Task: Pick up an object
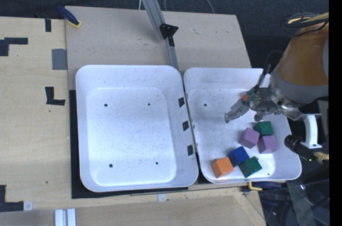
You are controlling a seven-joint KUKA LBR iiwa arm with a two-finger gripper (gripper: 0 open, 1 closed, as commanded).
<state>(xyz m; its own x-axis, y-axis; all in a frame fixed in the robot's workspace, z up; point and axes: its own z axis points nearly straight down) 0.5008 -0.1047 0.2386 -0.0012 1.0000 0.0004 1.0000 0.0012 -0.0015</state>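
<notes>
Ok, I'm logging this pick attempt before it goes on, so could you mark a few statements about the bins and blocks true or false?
1. All the blocks lie in the right bin. True.
2. The orange block touches the arm. False: it lies apart near the bin's front edge, beside the blue block.
3. The gripper hangs over the right bin. True.
4. There are three purple blocks. False: two, one purple block and another.
5. Both green blocks sit side by side. False: one green block lies by the gripper, the other near the front.

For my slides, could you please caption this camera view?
Arm's gripper poised in the right bin beside clustered colored blocks; left bin alongside.
</notes>
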